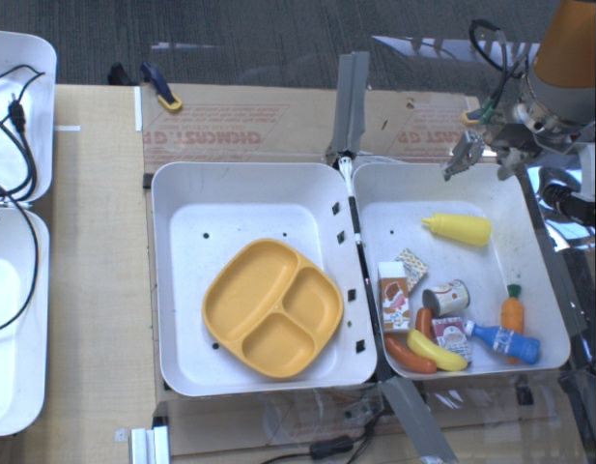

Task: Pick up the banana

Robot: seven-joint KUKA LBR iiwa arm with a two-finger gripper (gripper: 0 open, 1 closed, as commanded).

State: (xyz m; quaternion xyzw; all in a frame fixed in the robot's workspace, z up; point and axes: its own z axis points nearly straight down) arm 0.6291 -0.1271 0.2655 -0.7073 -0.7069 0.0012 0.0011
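Note:
The banana (438, 351) is small and yellow. It lies near the front edge of the right bin (375, 222), leaning against a red sausage (404, 355). My gripper (485, 160) hangs over that bin's far right corner, well away from the banana. It is open, with nothing between its fingers.
Around the banana lie a yellow squeeze bottle (459, 227), a small can (445, 298), snack cartons (395, 298), a carrot (512, 314) and a blue bottle (507, 342). The left bin (182, 220) holds a yellow divided plate (271, 307). A metal divider (351, 114) stands between the bins.

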